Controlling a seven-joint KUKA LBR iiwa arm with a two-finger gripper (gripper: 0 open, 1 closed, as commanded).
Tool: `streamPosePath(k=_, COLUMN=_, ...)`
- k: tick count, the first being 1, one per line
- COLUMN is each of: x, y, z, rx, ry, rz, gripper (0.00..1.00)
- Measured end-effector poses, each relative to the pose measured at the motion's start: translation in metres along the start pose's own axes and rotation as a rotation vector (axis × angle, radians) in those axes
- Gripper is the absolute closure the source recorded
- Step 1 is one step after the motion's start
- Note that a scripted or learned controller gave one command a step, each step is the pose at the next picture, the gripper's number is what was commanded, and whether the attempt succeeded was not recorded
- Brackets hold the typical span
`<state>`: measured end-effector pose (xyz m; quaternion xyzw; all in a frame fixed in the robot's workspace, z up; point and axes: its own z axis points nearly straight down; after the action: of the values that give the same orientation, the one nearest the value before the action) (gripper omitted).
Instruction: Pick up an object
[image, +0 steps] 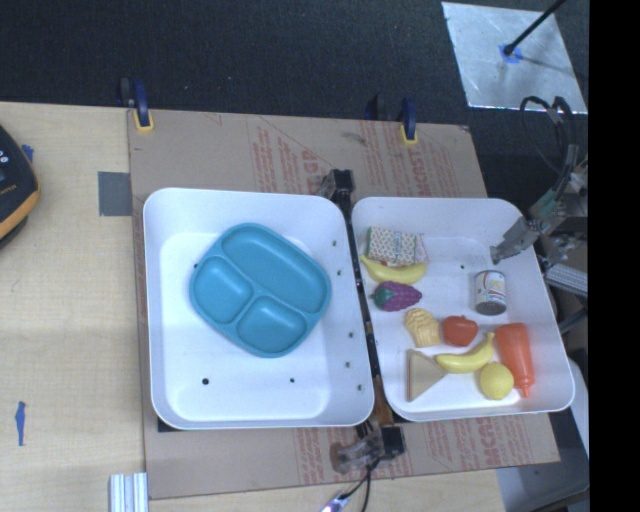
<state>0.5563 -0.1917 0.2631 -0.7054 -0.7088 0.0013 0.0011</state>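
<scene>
Pincer (503, 250) sits at the right bin's (450, 212) upper right edge, above a small can (490, 293); its state I cannot tell. Blue tray (260, 288) lies in the left bin (170, 380).

Blue tray (260, 288), orange carrot (515, 356)

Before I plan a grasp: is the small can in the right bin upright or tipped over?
Tipped. The can lies on its side, label facing up and round end toward the bin's near edge.
</scene>
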Motion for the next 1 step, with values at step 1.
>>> streamPosePath(k=1, x=0.0714, y=0.0225, z=0.1120, rx=0.003, ry=0.001, rz=-0.002, gripper=0.00)
